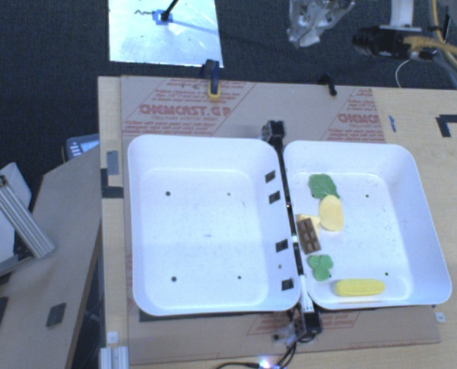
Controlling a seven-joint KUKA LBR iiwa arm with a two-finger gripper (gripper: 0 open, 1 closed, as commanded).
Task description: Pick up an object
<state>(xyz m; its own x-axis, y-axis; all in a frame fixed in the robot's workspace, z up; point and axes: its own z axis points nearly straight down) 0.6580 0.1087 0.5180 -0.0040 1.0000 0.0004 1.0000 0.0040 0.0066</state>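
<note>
A silver metal sheet (pixel 165 20) lay on the dark floor beyond the bench, a black rod resting across it. A yellow-and-blue clamp (pixel 212 80) stood at the far edge of the brown board (pixel 182 108) printed with red lettering. An aluminium rail (pixel 11 210) slanted at the left.

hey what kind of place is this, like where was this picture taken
Probably a robotics lab set up for grasping tests. Two shallow white bins sit side by side on a workbench, small toy-like items such as a yellow piece lie in the right bin, and a robot claw hangs above.
</note>
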